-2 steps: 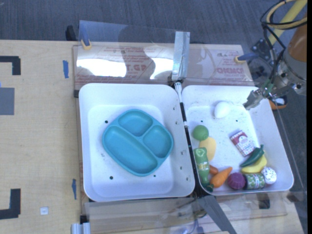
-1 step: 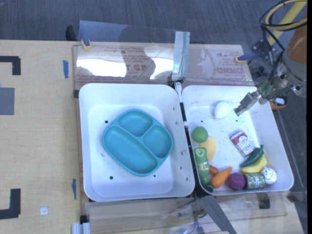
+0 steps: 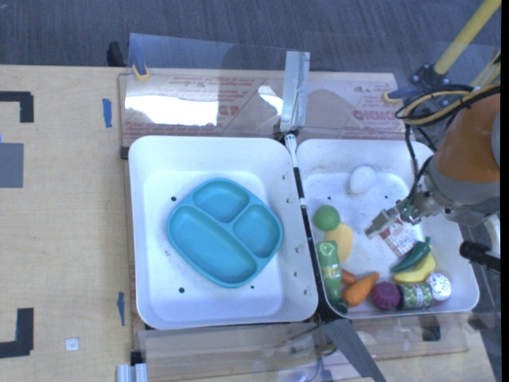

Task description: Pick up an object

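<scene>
the arm reaches into the right bin from the right, and its claw hangs low over the bin's middle, above bare white floor with the toy food just beyond it. this reads as the approach step of a pick: nothing sits between the fingers, and at this slant and size i cannot tell whether they are spread or pressed together.

the likeliest target may be the small red-and-white packet just beside the claw tip, lying flat with its long axis running from upper left to lower right. close below it lie a green pepper and a yellow banana, both slanting up toward the right. along the left wall sit a green ball, a yellow piece, a green bottle lying lengthwise along that wall, and an orange carrot pointing down-left. a white egg rests apart near the far wall.

next move, as i judge it: settle over one item, turn the fingers across its short side, then drop and close. the left bin holds a blue divided plate.
</scene>
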You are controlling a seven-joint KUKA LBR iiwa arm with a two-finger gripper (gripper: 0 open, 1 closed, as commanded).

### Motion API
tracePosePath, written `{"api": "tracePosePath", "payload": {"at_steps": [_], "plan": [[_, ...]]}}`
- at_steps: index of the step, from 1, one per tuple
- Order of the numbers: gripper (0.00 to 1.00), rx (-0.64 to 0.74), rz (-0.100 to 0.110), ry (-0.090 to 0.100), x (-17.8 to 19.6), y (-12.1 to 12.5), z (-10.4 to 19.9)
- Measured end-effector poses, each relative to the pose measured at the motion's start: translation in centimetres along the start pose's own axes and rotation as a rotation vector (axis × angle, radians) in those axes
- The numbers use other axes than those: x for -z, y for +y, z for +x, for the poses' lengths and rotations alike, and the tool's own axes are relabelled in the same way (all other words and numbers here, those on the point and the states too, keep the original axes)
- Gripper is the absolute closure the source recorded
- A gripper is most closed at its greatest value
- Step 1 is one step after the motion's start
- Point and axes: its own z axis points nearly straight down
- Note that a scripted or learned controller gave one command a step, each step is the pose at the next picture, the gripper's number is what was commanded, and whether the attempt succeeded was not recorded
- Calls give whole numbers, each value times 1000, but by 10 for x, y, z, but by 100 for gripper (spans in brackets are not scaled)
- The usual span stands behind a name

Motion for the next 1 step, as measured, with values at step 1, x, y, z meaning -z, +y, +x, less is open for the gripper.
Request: {"api": "tracePosePath", "payload": {"at_steps": [1], "plan": [[0, -40, -4, -4, 56, -18, -11]]}}
